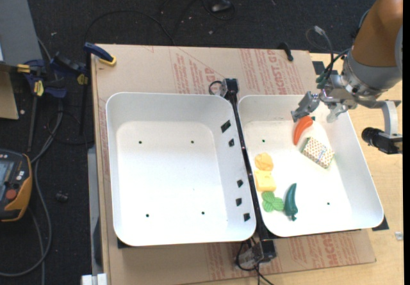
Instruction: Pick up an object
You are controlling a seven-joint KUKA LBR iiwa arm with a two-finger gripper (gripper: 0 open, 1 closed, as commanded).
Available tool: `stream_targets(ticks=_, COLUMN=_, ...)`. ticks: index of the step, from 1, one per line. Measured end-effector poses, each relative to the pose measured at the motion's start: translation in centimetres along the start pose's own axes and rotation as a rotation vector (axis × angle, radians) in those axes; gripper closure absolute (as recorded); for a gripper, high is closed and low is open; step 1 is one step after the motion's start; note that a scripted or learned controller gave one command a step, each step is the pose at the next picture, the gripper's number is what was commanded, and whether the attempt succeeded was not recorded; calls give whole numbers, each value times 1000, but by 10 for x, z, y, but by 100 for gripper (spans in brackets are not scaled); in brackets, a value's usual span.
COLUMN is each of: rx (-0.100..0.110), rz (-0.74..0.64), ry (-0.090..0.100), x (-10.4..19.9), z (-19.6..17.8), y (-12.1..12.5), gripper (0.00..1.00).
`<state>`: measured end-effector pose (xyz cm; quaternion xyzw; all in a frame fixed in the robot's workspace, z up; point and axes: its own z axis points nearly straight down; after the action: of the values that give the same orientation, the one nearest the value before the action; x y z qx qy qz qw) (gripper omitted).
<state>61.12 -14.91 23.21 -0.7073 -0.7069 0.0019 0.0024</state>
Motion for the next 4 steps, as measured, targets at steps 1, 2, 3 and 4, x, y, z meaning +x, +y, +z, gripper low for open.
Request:
stream_targets(ticks=1, rx=-6, rz=-1, ry=-1, x=0, z=-3, y=1, gripper=0)
stream_targets(ticks=2, rx=-1, rz=-1, ry=0, x=1, z=59, y=4, gripper=0)
stream_targets(ticks=3, rx=-1, rz=-1, ry=0, x=2, z=116, y=13, gripper=0)
stream_targets(ticks=4, rx=-4, rz=-1, ry=0, x=2, z=141, y=13, gripper=0)
